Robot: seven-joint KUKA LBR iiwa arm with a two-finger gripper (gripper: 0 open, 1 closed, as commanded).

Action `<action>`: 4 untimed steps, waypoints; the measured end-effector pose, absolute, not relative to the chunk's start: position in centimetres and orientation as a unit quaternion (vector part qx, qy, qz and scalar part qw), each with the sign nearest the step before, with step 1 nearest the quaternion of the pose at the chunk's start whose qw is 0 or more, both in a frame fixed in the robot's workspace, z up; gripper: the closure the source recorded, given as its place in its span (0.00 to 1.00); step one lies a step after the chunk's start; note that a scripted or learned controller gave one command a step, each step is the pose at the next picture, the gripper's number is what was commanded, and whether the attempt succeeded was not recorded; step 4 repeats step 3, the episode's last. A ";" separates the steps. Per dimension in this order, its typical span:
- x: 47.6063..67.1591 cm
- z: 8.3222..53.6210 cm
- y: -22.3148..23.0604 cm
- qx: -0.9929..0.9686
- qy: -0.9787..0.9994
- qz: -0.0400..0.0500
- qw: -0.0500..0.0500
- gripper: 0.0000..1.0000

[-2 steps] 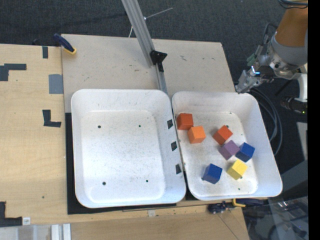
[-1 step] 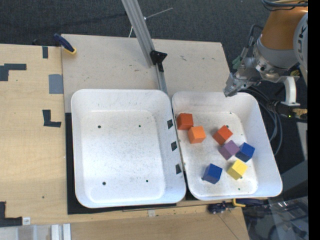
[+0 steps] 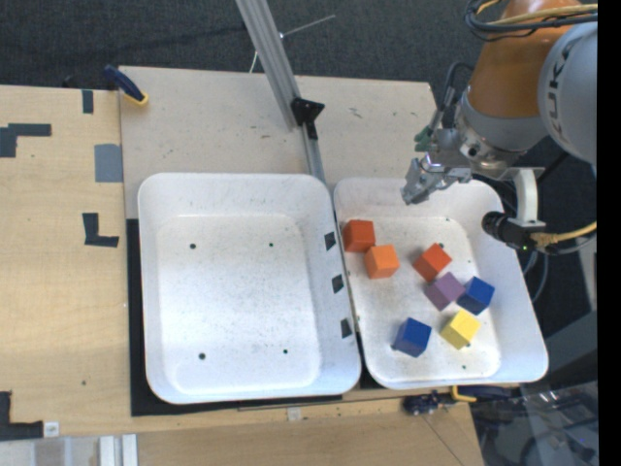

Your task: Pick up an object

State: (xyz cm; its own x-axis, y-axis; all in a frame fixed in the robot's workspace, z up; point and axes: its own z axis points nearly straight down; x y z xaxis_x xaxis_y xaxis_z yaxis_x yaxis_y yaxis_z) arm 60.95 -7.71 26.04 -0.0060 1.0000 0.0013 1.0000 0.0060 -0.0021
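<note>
Several small cubes lie in the right bin (image 3: 505, 357): a red-orange one (image 3: 359, 234), an orange one (image 3: 381, 260), a red one (image 3: 433, 260), a purple one (image 3: 446, 288), two blue ones (image 3: 476, 294) (image 3: 412, 336) and a yellow one (image 3: 461, 328). My gripper (image 3: 419, 188) hangs over the bin's far edge, above and behind the cubes, with nothing held. It points down and to the left. The red cube is the closest one below it.
The left bin (image 3: 233, 289) sits beside the right one. A slanted metal pole (image 3: 277, 61) crosses the bench behind the bins. A blue and yellow tool (image 3: 126, 84) lies at the bench's far left corner.
</note>
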 end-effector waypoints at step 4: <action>55.9 23.3 7.1 -0.705 -0.709 0.001 0.002 1.00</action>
